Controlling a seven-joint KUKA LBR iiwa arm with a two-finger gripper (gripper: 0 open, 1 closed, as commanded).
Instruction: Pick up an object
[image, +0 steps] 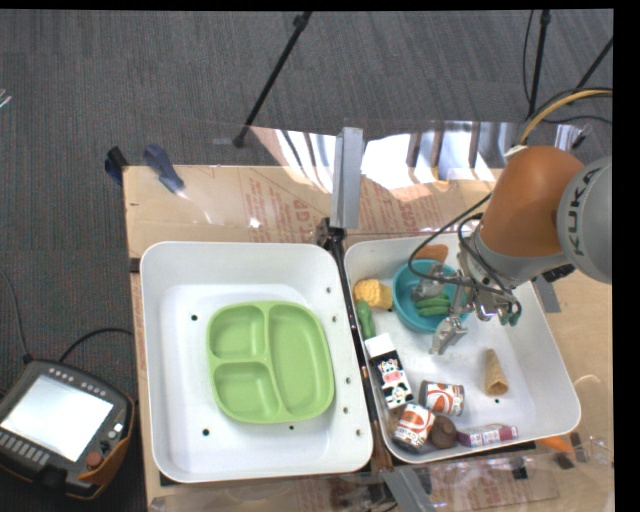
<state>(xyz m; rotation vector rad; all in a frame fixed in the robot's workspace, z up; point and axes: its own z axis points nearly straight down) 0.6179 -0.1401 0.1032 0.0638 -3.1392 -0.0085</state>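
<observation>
- Camera view writing: "KUKA" reads in dark letters on the grey arm (590, 215) at the 3 o'clock edge; red print on the brown cardboard (240, 205) under the bins is too slanted to read.
- Gripper (447, 335) hangs over the right bin (545, 345), just at 5 o'clock of the blue bowl (425, 295); its metal fingertips point down toward bare bin floor, and whether they are spread or closed cannot be told. Nothing shows between them.
- Two white bins: the left bin (170, 300) carries one green divided plate (270, 360) with three compartments.
- Right bin count: one blue bowl with green items inside, one corn cob (372, 293) at the bowl's 9 o'clock, one green vegetable (366, 320) below it, one cow-patterned carton (388, 368), two small cans (441, 397) (412, 424) toward 6 o'clock, one ice-cream cone (495, 372), one pink wrapped bar (487, 435), one dark round piece (443, 432).
- One tablet-like pendant (60, 425) lies on the floor at 8 o'clock.
</observation>
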